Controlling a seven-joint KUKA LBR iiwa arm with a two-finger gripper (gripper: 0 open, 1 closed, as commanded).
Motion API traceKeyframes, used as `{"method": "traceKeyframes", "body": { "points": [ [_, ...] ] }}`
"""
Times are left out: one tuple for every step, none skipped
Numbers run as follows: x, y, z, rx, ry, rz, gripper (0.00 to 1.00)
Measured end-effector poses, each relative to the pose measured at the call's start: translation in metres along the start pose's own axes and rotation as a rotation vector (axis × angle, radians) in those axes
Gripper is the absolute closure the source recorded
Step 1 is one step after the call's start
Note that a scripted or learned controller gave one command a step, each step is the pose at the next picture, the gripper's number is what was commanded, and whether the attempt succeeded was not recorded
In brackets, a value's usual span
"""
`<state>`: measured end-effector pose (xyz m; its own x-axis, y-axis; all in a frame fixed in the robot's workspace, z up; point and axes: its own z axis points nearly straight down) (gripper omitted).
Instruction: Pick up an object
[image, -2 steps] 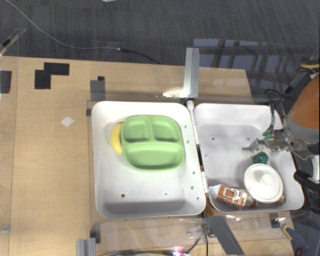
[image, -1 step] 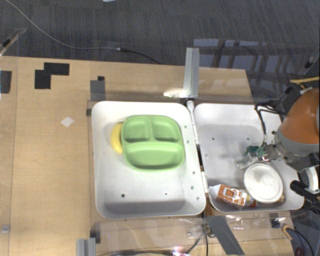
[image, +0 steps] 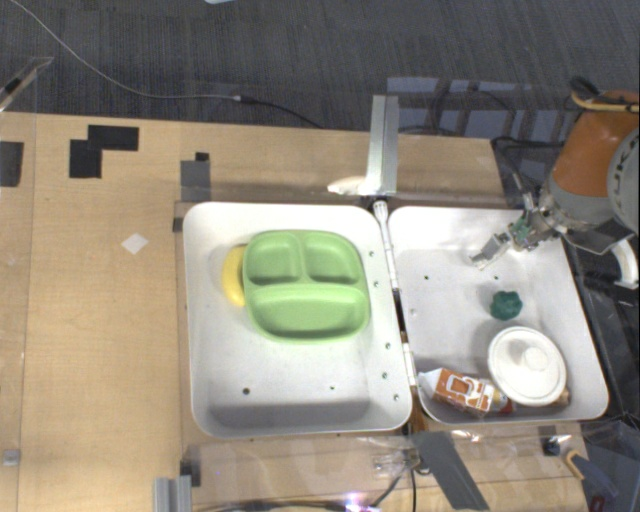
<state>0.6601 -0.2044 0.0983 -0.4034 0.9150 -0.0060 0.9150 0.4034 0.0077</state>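
My gripper (image: 490, 249) hangs over the far part of the right bin (image: 440, 300), near its back right corner, open with nothing between its fingers. A small dark green object (image: 507, 303) lies in that bin, a short way in front of the gripper. Nearer the front sits a white round bowl (image: 527, 365), with an orange and brown packet (image: 462, 392) beside it at the front edge. In the left bin (image: 215, 390) a green divided plate (image: 302, 284) lies over part of a yellow object (image: 231, 276).
The arm's orange band (image: 590, 150) and grey wrist reach in at the upper right. A metal post (image: 384, 145) stands behind the divider between the bins. The wooden bench (image: 90, 320) stretches to the left, and cables run along the floor behind.
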Motion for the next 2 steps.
{"method": "traceKeyframes", "body": {
  "points": [
    [0.043,-0.074,0.010,0.001,0.001,0.006,0.00],
    [0.041,-0.071,-0.004,-0.008,-0.006,0.007,1.00]
  ]
}}
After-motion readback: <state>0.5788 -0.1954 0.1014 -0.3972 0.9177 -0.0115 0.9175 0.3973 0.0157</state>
